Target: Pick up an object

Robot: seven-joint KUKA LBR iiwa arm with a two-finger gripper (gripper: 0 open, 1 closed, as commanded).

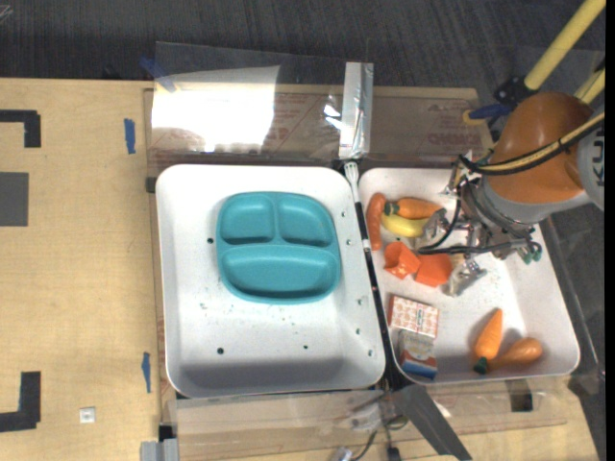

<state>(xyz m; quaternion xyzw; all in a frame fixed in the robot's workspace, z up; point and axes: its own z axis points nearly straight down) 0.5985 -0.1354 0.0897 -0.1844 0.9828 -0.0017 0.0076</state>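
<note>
We see the gripper (468,275) low over the right bin (555,286); we cannot tell how its jaws stand, the wrist and cables hiding them; the orange block (420,264) lies just left of the jaws, perhaps touching; a banana (404,225) lies up-left of them; a carrot (488,334) sits below them, apart; the teal tray (279,246) rests well left, in the left bin (183,286).

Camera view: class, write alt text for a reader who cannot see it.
The arm's tool hangs over the right bin among toy food: a banana, carrots and a small box. The left bin holds a teal divided plate.
</note>
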